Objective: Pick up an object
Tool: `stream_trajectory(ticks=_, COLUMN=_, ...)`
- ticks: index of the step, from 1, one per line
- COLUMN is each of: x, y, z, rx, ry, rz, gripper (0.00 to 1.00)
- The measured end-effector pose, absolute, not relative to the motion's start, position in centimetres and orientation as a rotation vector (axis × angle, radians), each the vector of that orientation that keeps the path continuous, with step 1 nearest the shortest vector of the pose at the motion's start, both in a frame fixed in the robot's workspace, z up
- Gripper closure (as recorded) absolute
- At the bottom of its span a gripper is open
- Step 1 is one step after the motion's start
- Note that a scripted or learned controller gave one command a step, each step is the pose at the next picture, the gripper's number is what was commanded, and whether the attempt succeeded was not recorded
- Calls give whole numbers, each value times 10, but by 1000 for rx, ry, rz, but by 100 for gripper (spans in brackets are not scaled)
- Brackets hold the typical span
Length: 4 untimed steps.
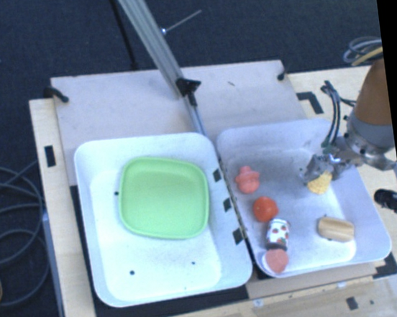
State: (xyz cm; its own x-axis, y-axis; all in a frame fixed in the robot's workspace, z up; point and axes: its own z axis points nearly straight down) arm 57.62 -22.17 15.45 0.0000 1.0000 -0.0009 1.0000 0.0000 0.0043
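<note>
One yellow toy [319, 184] lay touching the gripper [320, 169], just below its tips in the right bin [283, 143]; finger state could not be told.

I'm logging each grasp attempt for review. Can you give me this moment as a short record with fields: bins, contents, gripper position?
left bin: holds a green plate
right bin: holds six small items
along left wall of right bin: pink item, red ball, white patterned item, pink round item
lower right of right bin: tan block
gripper: low over the right bin's right side, at a yellow item
grasp: cannot tell whether anything is held
</note>
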Motion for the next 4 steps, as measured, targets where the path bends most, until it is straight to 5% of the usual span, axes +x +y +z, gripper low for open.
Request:
stream_trajectory(ticks=2, x=573, y=-224, z=251, rx=2219, ry=2219, rz=3, gripper=100)
stream_trajectory(ticks=4, x=590, y=-127, z=246, rx=2217, ry=2225, rz=1, gripper=100)
